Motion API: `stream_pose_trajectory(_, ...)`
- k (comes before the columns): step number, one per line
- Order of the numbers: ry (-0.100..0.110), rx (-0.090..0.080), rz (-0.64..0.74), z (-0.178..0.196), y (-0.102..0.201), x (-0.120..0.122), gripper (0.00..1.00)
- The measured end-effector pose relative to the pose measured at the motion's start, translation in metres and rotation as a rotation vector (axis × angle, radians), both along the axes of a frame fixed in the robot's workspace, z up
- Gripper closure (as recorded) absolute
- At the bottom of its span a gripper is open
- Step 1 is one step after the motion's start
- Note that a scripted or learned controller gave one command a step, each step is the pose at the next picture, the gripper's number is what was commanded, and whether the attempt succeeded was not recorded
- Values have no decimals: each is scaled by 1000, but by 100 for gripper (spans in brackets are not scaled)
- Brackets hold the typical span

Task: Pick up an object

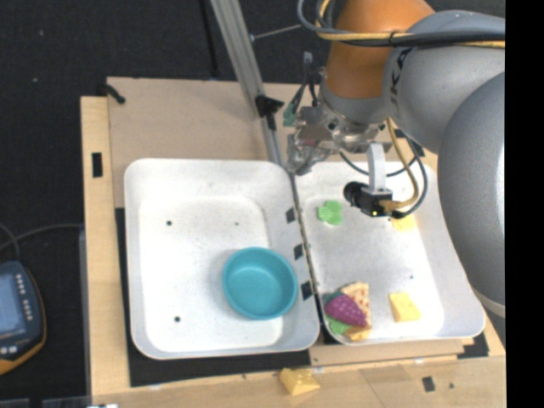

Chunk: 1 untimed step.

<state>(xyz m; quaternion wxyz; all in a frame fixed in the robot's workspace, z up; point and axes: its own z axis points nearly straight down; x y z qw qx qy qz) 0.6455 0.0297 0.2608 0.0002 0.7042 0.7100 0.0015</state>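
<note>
My gripper (299,155) hangs over the far left corner of the right bin (442,287), close to the divide between the two bins. Nothing shows in it. A small green object (330,213) lies just below and to its right on the bin floor. At the near left corner of that bin sit a purple bunch of grapes (347,310) and a yellow-orange slice (356,294). A yellow block (404,307) lies near the front and a smaller yellow piece (404,222) farther back. A teal bowl (259,283) rests in the left bin (161,228).
A slanted metal rail (240,58) runs down to the bins' far edge beside the gripper. A black fitting on a cable (367,198) hangs from the wrist over the right bin. A yellow piece (297,382) lies on the bench in front of the bins. A handheld device (17,313) sits far left.
</note>
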Motion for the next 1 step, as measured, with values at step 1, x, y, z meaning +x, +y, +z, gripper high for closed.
stream_pose_trajectory(1,2,-2,-6,-15,49,5,100)
